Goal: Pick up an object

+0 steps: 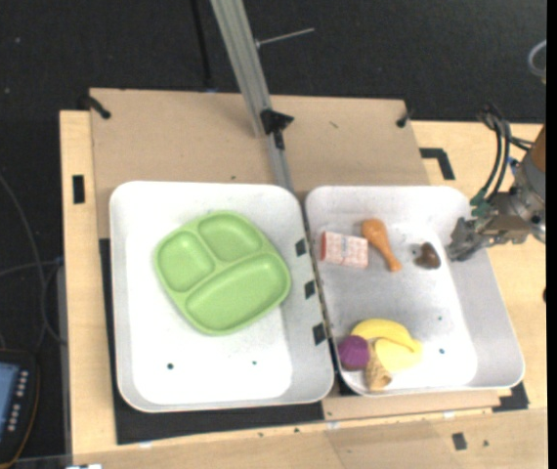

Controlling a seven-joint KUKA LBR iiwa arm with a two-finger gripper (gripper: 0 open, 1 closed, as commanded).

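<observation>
The right bin (474, 340) holds a pink-and-white box (344, 250), an orange drumstick-shaped toy (381, 243), a small dark brown lump (427, 255), a yellow banana (386, 336), a purple ball (354, 353) and a tan piece (377, 374). My gripper (462, 239) hangs over the bin's right rim, just right of the brown lump and apart from it. Nothing shows between its fingers.
The left bin (142, 360) carries a green divided plate (222, 272). A metal pole (242, 57) slants down from the top to the gap between the bins. Cables (499, 154) hang by the arm at the right edge.
</observation>
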